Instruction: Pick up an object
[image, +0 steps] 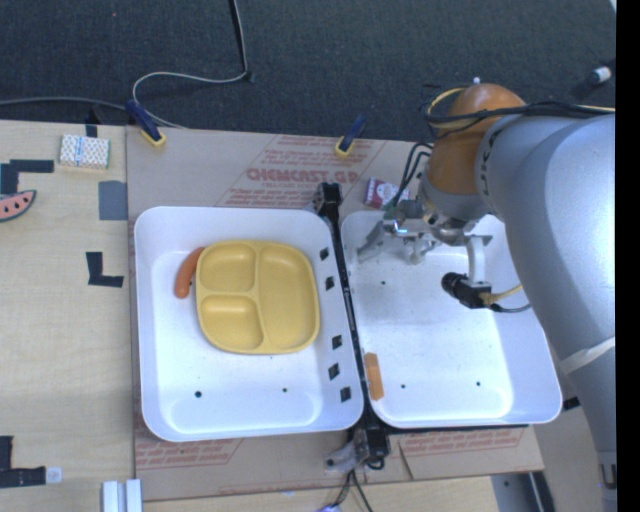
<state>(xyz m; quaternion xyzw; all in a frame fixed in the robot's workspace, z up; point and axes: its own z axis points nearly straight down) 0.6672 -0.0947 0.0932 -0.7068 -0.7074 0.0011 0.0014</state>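
A yellow divided plate (258, 297) lies in the left bin (170, 400). An orange sausage-shaped piece (185, 272) rests against the plate's left edge. A small orange piece (373, 376) lies along the left wall of the right bin (480, 400). My gripper (405, 240) hangs over the far left part of the right bin, under the orange wrist band (470, 140). Nothing shows in its grasp.
The grey arm (560, 230) covers the right bin's far right side. A black divider with clips (338, 300) runs between the bins. A small red and white packet (378, 192) lies on the cardboard behind the right bin. Cables and yellow-blue clamps (146, 122) lie at the back.
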